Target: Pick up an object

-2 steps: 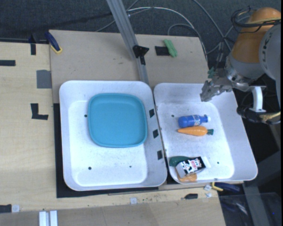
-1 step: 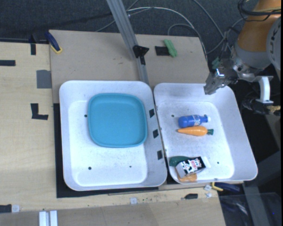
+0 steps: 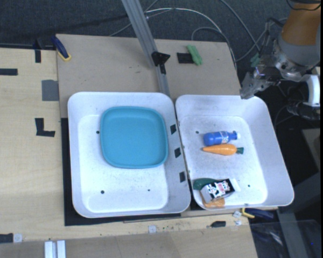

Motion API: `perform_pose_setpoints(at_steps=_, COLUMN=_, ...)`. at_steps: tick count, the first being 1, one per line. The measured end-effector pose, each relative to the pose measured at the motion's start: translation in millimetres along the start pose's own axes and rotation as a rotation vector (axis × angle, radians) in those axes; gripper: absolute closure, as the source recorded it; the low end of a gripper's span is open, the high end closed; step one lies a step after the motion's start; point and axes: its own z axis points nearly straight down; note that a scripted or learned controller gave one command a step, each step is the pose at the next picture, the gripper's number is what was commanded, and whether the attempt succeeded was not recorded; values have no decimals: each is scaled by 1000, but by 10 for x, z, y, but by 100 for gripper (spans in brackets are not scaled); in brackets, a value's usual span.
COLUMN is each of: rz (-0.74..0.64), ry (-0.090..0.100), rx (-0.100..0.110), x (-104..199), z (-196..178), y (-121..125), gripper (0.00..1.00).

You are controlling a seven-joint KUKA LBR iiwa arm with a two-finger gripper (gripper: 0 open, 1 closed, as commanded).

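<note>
Objects lie in the right bin, gripper off its far corner

Four small objects are seen in the right shallow white bin [image 3: 269,144]. A small blue plastic bottle [image 3: 219,138] with a white cap is laid on its side near the middle of that bin, and an orange carrot-shaped toy [image 3: 222,150] with a green tip is laid just beside it, on the side closer to the camera, roughly parallel. At the near edge of the same bin a small carton printed in black and white [image 3: 218,187] is found, touched by a dark green piece [image 3: 200,184] on its left and an orange piece [image 3: 214,202] below it. A square turquoise plastic plate [image 3: 134,137] with rounded corners is held flat in the left white bin [image 3: 81,160].

The gripper [image 3: 250,85] is seen above the far right corner of the right bin, well apart from every object, with nothing between its fingers. Whether the fingers are apart or together cannot be told. The grey arm with its orange band [image 3: 301,20] is seen at the upper right.
</note>
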Motion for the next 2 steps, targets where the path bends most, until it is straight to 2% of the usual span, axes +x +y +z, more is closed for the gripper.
perform_pose_setpoints(at_steps=1, rz=-3, ry=1, rx=4, x=511, z=170, y=-210, gripper=100)
perform_pose_setpoints(at_steps=2, rz=-3, ry=2, rx=3, x=1002, z=143, y=-470, gripper=100)
